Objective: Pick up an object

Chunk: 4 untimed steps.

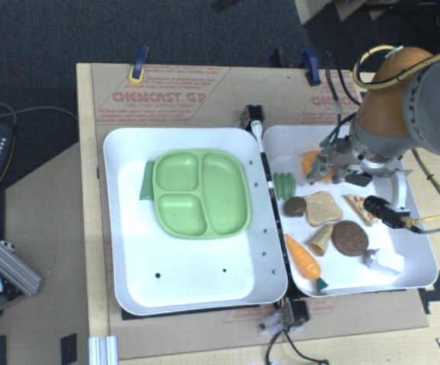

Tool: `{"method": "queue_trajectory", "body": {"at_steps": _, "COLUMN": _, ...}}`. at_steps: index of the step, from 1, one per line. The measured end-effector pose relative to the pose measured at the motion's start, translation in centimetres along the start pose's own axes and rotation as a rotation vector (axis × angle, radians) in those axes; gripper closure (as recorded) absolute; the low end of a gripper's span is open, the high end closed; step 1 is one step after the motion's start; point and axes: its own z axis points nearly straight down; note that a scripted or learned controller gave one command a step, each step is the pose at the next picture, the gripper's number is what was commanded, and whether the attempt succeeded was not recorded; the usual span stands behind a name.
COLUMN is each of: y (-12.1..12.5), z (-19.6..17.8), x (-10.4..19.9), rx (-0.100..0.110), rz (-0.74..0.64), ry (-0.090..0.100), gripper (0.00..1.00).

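in the camera view you see the arm coming in from the right, over the far part of the right bin. the gripper sits low near that bin's far left corner, right against a small orange piece. you cannot tell whether the gripper is spread or pressed together, nor whether it has the orange piece pinched; the two look as if they touch, no more than that.

just beside the orange piece, toward you, a ridged green piece lies along the bin's left wall. nearer still you find a small dark brown cookie touching a tan bread slice. a pizza wedge lies to the right of the bread. below these are a round brown biscuit and a cone side by side, then a carrot lying aslant by the near left corner. a small white item rests near the near right edge.

the left bin holds a pale green divided plate, lying flat in its far half.
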Motion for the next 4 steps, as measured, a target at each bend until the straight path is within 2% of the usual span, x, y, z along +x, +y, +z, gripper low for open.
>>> {"method": "queue_trajectory", "body": {"at_steps": 1, "y": -0.6, "z": -4.7, "x": 0.4, "rx": 0.001, "rz": -0.001, "ry": -0.001, "gripper": 1.0}}
{"method": "queue_trajectory", "body": {"at_steps": 2, "y": 0.2, "z": -11.0, "x": 0.0, "rx": -0.003, "rz": -0.002, "ry": -0.002, "gripper": 1.0}}
{"method": "queue_trajectory", "body": {"at_steps": 3, "y": 0.3, "z": -12.9, "x": 0.0, "rx": 0.001, "rz": -0.002, "ry": -0.001, "gripper": 1.0}}
{"method": "queue_trajectory", "body": {"at_steps": 4, "y": -3.8, "z": -12.0, "x": 2.8, "rx": 0.01, "rz": -0.002, "ry": 0.003, "gripper": 1.0}}
